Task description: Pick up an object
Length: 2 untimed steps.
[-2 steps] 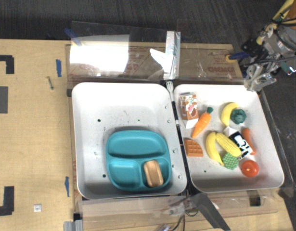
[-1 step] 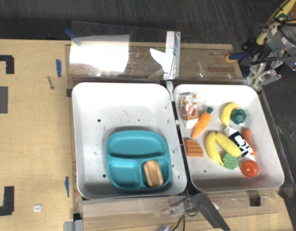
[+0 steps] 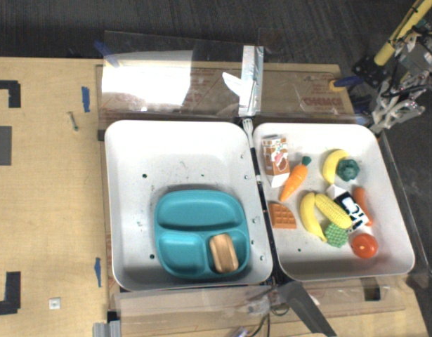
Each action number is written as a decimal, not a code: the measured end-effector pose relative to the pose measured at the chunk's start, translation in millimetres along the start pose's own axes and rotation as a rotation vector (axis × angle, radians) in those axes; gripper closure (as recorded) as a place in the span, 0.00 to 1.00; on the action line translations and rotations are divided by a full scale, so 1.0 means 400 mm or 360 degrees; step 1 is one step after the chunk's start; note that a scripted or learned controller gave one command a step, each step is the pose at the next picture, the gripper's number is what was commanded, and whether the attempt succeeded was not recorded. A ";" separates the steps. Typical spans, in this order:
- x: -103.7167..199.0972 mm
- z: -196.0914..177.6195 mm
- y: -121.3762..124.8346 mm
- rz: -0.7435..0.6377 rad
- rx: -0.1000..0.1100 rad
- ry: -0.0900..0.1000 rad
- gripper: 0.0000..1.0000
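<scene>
- Two white bins side by side on the cardboard-topped surface point(image 3: 40, 188); left bin point(image 3: 131, 153), right bin point(image 3: 391, 258)
- Left bin: teal divided plate point(image 3: 194, 220) sits toward the near side; a tan bread-like piece point(image 3: 224, 253) lies in its near right compartment
- Right bin holds the pickable toys, bunched mid-bin:
- small carton point(image 3: 275, 154) near the far left corner, by the wall btwn the bins
- carrot point(image 3: 294, 180) just below the carton, tilted, green top pointing far-right
- waffle square point(image 3: 282, 215) near the left wall, just below the carrot tip
- banana point(image 3: 310, 215) lying lengthwise, touching the corn cob point(image 3: 331, 210) on its right
- green bit point(image 3: 335, 236) at the near end of the corn
- yellow rounded fruit point(image 3: 334, 163) w/ a dark green piece point(image 3: 349, 168) against it, toward the far side
- black-and-white item point(image 3: 350, 206) just right of the corn
- red tomato point(image 3: 364, 245) nearest the near right corner
- Arm's end w/ cables point(image 3: 402, 83) sits off the bins, past the right bin's far right corner, well apart from the toys; jaws wide or narrow: can't tell
</scene>
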<state>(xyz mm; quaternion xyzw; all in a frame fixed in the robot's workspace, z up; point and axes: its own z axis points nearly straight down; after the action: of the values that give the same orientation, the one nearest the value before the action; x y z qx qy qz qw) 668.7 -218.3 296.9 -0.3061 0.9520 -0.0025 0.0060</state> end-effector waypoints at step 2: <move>0.009 0.015 -0.002 -0.0429 -0.0007 0.0004 1.00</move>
<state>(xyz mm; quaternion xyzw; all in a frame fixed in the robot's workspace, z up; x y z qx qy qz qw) 666.5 -221.0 290.7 -0.4314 0.9022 -0.0014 0.0038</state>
